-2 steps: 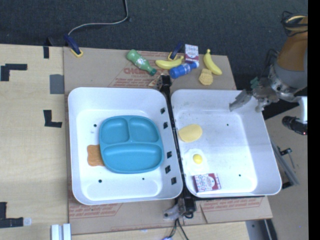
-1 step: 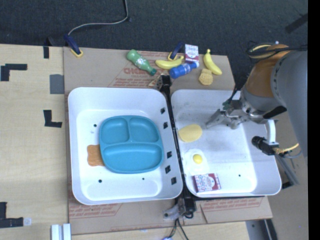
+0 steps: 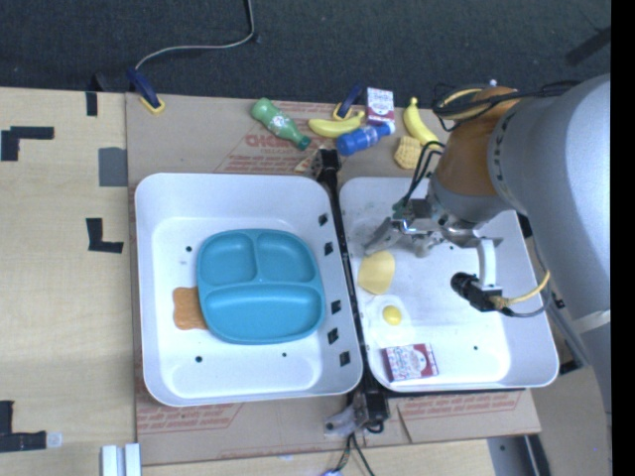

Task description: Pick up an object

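Fingers (image 3: 382, 234): metal tips slightly parted, nothing between them, low over the right bin's (image 3: 536, 365) upper left floor.
Pale yellow piece (image 3: 376, 272): rounded, dome-like, just below the tips, near the bin's left wall.
Fried egg toy (image 3: 390, 314): white, yellow yolk, below it.
Red packet (image 3: 409, 362): lower centre.
Left bin (image 3: 159, 266): blue divided plate (image 3: 260, 286).

Reaching in from the right, grey arm (image 3: 556, 157) bent low, orange band at the wrist, tool (image 3: 382, 234) angled down-left.
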`<action>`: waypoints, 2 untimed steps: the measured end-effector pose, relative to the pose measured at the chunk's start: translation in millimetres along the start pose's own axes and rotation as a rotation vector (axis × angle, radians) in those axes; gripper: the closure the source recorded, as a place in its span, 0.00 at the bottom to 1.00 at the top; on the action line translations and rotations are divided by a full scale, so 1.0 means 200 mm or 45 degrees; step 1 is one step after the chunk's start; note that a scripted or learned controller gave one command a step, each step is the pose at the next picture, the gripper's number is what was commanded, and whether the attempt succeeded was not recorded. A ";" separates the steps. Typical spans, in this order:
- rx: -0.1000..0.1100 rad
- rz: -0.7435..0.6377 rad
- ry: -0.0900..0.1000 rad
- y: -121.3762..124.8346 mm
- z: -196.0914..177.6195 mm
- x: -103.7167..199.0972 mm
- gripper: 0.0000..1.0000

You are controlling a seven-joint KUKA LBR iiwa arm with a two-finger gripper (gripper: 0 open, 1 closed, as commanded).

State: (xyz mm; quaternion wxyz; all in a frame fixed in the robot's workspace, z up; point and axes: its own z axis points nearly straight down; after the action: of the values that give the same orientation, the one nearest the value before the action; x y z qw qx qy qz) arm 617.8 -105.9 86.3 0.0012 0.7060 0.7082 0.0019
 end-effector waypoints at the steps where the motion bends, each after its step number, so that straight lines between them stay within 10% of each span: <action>1: 0.002 0.003 -0.004 0.02 0.00 0.03 0.00; 2: 0.005 0.002 -0.001 0.19 -0.09 0.05 0.00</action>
State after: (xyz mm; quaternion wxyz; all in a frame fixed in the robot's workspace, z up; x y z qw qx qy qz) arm 655.4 -95.4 103.5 0.0002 0.7065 0.7077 0.0000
